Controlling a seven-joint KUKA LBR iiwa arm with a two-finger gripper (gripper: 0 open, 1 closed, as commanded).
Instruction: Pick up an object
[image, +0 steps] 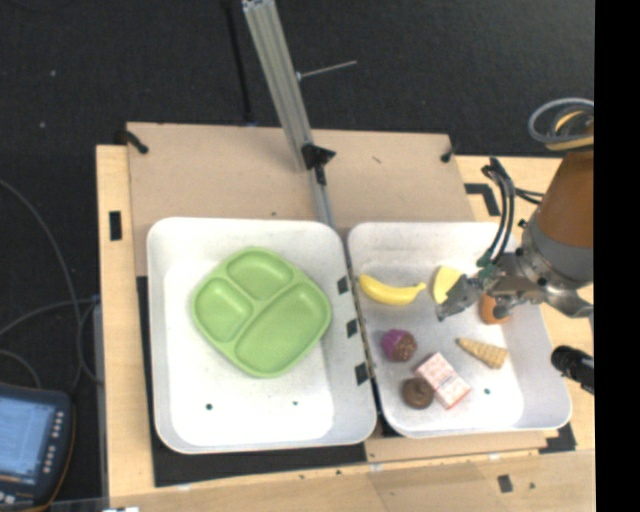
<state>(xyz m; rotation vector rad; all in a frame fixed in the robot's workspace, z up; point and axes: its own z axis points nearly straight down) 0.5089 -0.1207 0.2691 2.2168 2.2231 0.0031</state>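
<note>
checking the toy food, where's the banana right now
The banana lies in the right bin, near its upper left corner, left of a yellow wedge and above the purple fruit.

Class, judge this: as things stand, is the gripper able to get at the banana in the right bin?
Probably yes. The banana lies uncovered with bare bin floor around it, and the gripper hovers just beside it; only the yellow wedge sits between them.

No legible text, label, brand, number or sign anywhere, pink-and-white box (442, 379) in right bin too blurred to read, screen of device (30, 440) at lower left unreadable
</note>
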